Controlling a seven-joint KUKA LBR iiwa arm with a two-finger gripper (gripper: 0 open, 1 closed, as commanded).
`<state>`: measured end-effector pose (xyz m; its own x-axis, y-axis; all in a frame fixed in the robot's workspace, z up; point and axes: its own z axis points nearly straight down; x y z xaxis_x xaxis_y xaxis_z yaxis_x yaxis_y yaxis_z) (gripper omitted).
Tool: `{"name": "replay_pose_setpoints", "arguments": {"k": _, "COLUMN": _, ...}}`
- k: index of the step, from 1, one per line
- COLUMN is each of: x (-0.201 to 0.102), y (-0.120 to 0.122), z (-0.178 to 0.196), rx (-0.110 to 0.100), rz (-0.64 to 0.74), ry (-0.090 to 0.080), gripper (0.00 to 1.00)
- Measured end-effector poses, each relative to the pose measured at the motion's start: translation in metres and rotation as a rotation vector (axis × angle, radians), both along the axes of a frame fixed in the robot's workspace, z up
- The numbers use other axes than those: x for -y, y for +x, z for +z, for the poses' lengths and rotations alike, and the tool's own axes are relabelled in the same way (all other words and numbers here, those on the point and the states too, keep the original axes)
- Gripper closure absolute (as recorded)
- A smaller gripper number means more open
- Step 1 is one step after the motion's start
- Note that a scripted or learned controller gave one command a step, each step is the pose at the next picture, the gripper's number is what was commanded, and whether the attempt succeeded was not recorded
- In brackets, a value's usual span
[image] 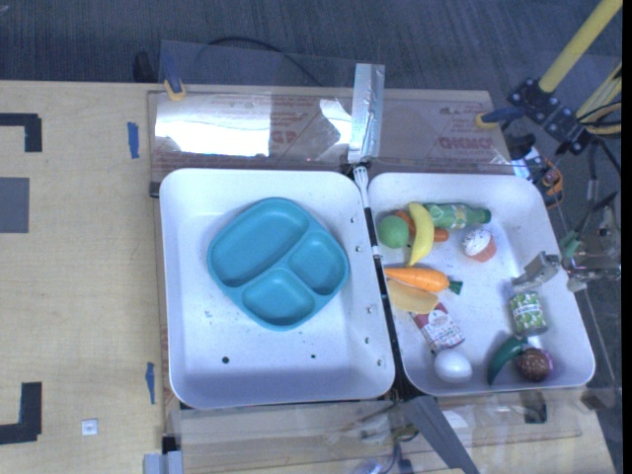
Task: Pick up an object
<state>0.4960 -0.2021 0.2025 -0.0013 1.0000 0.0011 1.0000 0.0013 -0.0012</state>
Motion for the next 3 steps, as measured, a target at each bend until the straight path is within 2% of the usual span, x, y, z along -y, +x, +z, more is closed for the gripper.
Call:
{"name": "replay_pose_setpoints", "arguments": {"k": 1, "x": 0.011, "y": 0.022, "z": -0.009, "rx": 0.004, "rz": 0.141, "ry": -0.003, "gripper": 0.0}}
{"name": "replay_pose_setpoints", "arguments": {"k": 2, "x": 0.009, "y": 0.012, "z": -0.105, "rx": 0.008, "rz": 0.028, "ry": 0.011, "gripper": 0.0}}
{"name": "replay_pose_setpoints", "arguments": {"k": 3, "x": 0.015, "y": 0.009, "z": -0.097, "rx": 0.005, "rz": 0.019, "ry": 0.002, "gripper": 1.0}}
